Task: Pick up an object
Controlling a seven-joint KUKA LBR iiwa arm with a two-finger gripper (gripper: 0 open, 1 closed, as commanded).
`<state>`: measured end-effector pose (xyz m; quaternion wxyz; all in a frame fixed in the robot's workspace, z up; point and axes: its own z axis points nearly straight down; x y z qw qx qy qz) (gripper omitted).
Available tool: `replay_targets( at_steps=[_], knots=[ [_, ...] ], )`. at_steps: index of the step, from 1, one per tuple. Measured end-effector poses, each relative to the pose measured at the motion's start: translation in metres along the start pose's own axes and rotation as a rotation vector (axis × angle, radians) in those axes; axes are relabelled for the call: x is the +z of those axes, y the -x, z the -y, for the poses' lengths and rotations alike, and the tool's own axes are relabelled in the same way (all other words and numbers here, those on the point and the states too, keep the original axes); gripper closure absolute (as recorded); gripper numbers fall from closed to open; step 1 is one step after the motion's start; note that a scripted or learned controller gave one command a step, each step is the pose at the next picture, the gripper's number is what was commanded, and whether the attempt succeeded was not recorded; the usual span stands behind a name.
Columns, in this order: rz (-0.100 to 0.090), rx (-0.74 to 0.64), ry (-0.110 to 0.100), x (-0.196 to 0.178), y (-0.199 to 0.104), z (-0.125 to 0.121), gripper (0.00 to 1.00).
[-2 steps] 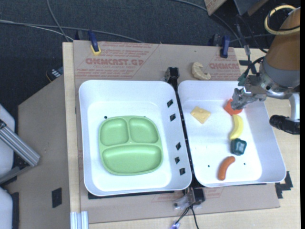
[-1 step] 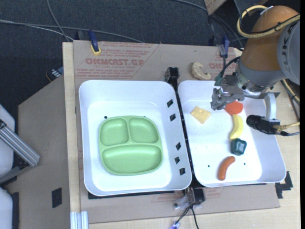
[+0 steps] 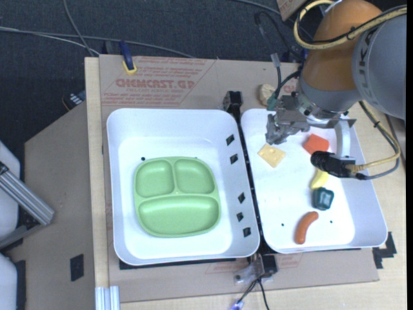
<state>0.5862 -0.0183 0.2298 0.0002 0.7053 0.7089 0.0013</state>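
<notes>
While the grey arm reaches in from the right, we see its jaws hanging low over the upper left part of the right bin; whether they stand wide or narrow we cannot tell. Just below them, slightly to the left, lies a yellow cheese wedge, seemingly apart from them. We find an orange block to the right of the jaws, then a banana, a teal object and a sausage further down. We see a green divided plate in the left bin on the tabletop.
</notes>
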Motion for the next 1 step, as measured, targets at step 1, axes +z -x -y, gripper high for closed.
replay_targets(
  at_steps=[1],
  knots=[
    [-0.001, -0.001, -0.005, 0.0099, -0.0577, 0.0007, 1.00]
  ],
)
